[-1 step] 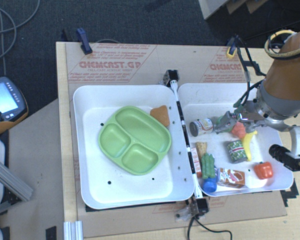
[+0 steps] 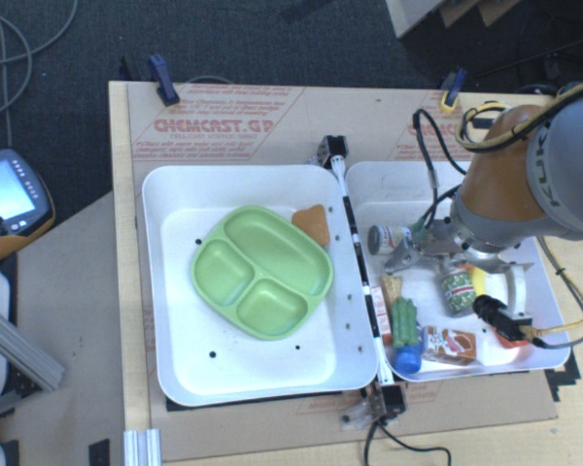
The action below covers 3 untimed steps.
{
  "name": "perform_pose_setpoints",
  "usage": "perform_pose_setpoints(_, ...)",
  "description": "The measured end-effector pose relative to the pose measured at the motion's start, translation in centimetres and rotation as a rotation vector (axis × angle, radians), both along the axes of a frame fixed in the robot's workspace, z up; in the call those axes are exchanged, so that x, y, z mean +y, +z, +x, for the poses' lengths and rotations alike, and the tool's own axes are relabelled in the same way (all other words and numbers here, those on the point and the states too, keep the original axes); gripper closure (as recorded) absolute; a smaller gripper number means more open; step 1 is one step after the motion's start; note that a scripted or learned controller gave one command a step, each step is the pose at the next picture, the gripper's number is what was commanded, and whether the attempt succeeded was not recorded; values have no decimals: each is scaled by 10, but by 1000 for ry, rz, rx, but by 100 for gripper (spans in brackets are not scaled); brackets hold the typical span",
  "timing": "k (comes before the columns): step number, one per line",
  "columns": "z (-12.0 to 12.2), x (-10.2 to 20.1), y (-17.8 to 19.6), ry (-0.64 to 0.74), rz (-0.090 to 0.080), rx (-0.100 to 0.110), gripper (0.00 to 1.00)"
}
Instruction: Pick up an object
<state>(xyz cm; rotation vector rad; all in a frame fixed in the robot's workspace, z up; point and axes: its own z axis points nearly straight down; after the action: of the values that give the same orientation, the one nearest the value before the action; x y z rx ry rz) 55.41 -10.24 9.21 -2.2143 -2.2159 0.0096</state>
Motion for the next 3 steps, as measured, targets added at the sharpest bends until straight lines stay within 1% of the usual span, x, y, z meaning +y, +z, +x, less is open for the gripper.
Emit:
perform_pose_setpoints(1, 78, -45, 26, 0, -7, -20, 0)
perform_pose_setpoints(2, 67, -22, -9, 1, -1, -7, 0)
perform_pose_setpoints(3, 68, -23, 4, 0, -2, -14, 100)
